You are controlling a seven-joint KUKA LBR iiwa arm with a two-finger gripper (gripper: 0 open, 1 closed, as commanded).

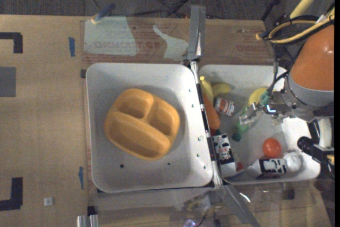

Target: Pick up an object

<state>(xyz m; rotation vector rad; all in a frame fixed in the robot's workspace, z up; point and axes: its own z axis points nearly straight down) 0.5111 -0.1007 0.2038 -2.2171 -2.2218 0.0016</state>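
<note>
Just beside the green bottle [245, 126] hovers the tool [261, 110], grip unreadable.

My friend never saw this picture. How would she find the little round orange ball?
Start at the right white bin, the one crowded with small toys, not the left bin with the big yellow divided plate. Go to its lower middle, just above the white bottle lying on its side. The ball there is round and red-orange, unlike the long yellow bananas farther up.
</note>
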